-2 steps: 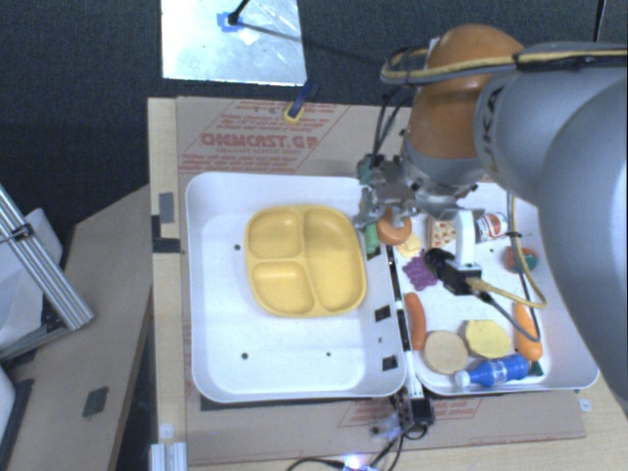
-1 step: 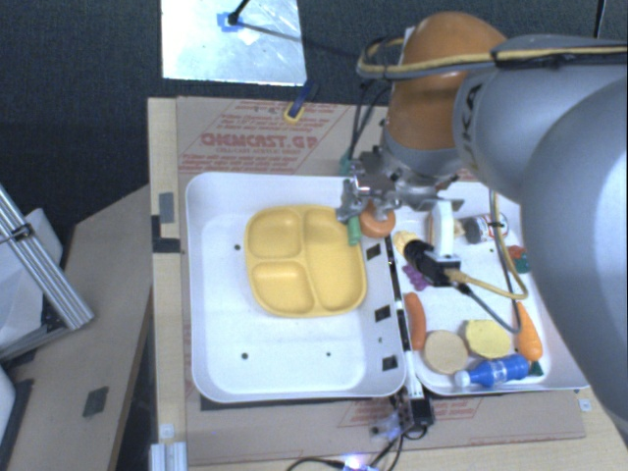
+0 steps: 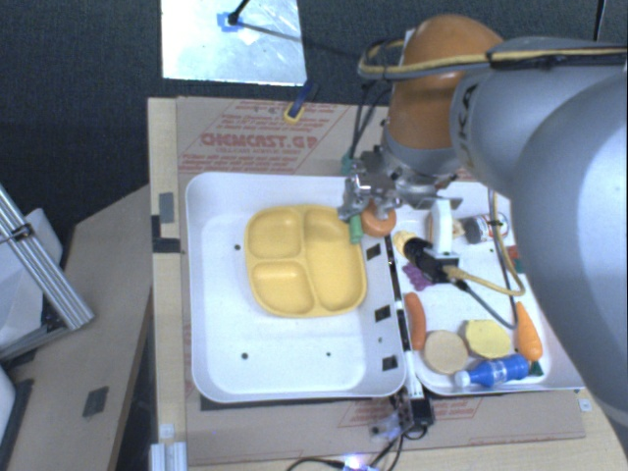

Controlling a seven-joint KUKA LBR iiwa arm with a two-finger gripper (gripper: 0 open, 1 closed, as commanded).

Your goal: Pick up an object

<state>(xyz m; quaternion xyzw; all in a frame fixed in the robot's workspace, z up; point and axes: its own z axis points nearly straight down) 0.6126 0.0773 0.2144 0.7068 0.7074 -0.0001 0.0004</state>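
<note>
Reaching for the small orange piece (image 3: 378,222), you find it at the top of the divider (image 3: 391,281) between the bins, right of the yellow tray (image 3: 299,260). Whether the gripper (image 3: 359,204) grips it or gapes, you cannot tell. Lift straight up: the divider crowds it, while the left bin (image 3: 211,263) beyond the tray offers open room.

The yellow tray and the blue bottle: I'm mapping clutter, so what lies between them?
In the camera view, between the yellow tray and the blue bottle lie the bins' divider, an orange carrot and a tan disc.
</note>
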